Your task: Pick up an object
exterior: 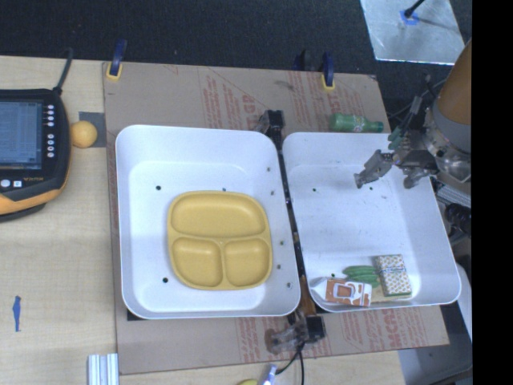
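Note:
My gripper (390,175) hangs over the upper right part of the right bin (337,215), its two dark fingers spread apart with nothing between them. At the near edge of that bin lie a patterned beige box (392,275), a green object (362,273) beside it and an orange and white packet (348,292). These sit well below the gripper in the view. A yellow divided plate (218,240) rests in the middle of the left bin (144,159).
A green bottle (356,123) lies on the cardboard just behind the right bin. A teach pendant (28,151) and a yellow ball (83,133) sit at the left of the bench. Blue clamps (327,69) hold the cardboard's far edge.

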{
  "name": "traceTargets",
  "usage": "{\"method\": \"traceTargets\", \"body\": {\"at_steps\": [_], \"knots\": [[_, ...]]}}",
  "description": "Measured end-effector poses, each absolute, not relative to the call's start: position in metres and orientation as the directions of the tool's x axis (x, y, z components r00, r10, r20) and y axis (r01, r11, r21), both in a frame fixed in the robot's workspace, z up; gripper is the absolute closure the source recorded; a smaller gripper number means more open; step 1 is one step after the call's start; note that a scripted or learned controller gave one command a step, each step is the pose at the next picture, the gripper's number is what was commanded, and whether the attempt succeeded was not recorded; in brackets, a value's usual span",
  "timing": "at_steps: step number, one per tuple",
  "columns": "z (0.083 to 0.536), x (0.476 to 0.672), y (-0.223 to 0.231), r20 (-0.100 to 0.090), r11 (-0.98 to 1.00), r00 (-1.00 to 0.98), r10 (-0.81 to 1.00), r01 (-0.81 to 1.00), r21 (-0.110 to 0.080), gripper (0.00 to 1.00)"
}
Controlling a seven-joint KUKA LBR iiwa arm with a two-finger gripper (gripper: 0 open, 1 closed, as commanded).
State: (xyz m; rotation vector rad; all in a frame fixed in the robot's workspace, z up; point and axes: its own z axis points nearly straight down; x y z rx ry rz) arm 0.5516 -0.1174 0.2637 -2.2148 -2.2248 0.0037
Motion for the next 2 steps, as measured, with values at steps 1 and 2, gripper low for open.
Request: {"method": "traceTargets", "body": {"at_steps": [1,2], "knots": [[0.149,0.556,-0.140,0.000,0.004,-0.004,1.000,1.000,-0.007,0.00],[0.091,0.596,-0.137,-0.002,0.005,-0.005,1.000,1.000,-0.004,0.00]]}}
